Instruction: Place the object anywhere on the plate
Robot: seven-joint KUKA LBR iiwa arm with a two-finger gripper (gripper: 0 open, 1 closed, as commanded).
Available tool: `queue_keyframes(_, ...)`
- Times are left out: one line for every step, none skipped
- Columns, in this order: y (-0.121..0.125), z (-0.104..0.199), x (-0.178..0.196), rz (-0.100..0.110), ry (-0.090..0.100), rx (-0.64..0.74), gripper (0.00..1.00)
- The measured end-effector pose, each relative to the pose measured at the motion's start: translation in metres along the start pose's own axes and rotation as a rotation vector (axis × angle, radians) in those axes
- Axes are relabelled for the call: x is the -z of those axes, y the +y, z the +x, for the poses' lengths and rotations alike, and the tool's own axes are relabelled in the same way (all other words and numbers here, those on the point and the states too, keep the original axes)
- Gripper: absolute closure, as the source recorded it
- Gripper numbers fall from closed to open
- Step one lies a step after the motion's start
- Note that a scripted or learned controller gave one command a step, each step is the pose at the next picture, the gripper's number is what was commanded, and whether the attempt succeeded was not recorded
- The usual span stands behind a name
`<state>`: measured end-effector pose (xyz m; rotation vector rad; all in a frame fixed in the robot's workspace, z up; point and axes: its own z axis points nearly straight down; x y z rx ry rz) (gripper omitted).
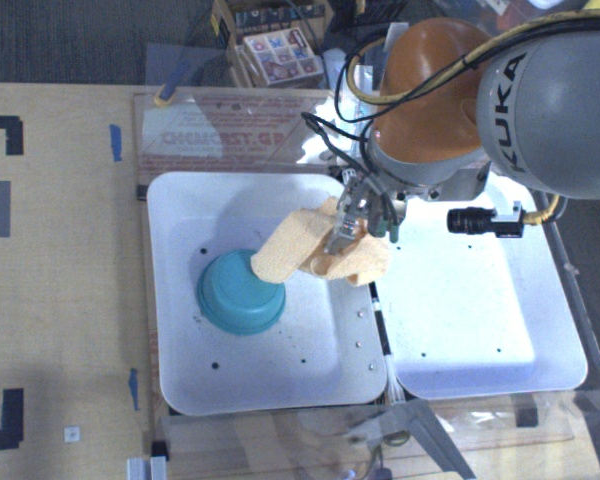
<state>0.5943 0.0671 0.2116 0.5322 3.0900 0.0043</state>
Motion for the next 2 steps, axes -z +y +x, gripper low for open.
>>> queue_keyframes(0.0447, 0.0066, 0.0145, -0.002, -0.001, 0.339, 1.00)
queue_keyframes(0.0445, 0.0064, 0.0149, -0.002, -0.002, 0.339, 0.00)
